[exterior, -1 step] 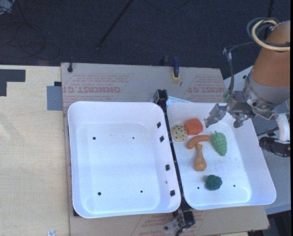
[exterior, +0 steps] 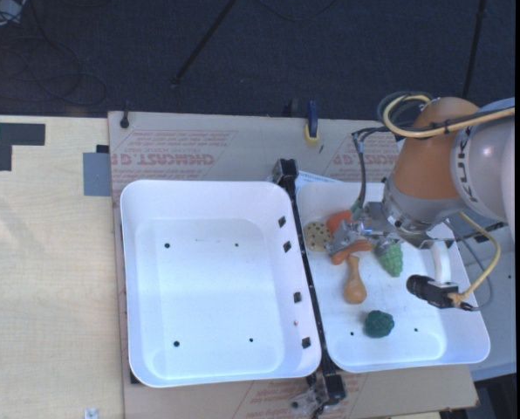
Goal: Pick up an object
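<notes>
My gripper [exterior: 356, 236] hangs low over the upper middle of the right bin [exterior: 417, 343], right above a cluster of small things. An orange-red piece [exterior: 338, 223] and an orange strip [exterior: 351, 251] lie directly at its tip. A tan speckled disc [exterior: 317, 232] rests just left of it, and a pale green lump [exterior: 389, 258] just right. A tan club-shaped piece [exterior: 354, 283] points toward the near side, and a dark green ball [exterior: 379, 323] sits nearer the front. The wrist hides what lies directly under it.
The left bin [exterior: 147, 260] stands beside the right one, with black clips [exterior: 297, 269] along their shared wall. Both bins rest on a cardboard sheet [exterior: 199, 151] on the wooden bench. A yellow cable [exterior: 482, 269] loops near the right bin's right side.
</notes>
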